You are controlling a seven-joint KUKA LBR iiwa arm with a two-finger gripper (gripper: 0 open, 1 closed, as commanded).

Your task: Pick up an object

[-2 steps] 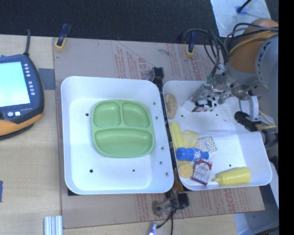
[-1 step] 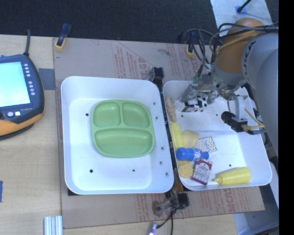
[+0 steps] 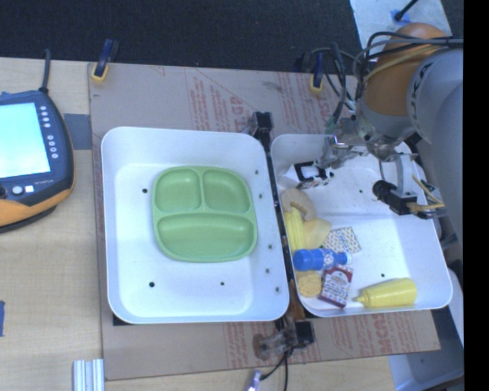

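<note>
Over the far end of the right bin [image 3: 428,255], the gripper [image 3: 322,169] hangs low; whether it is open or holding anything, I cannot tell. Pickable items lie nearer: blue bottle [image 3: 316,259], yellow bottle [image 3: 387,292], sauce packet [image 3: 337,284]. Best to centre over one isolated item, probably the yellow bottle, before descending.

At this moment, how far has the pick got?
Done: the hand is down at the far-left corner of the right bin. In hand: nothing visible between its fingers. Left: the yellow bottle, blue bottle, sachets and other items lie in that bin; the green plate sits in the left bin.
</note>
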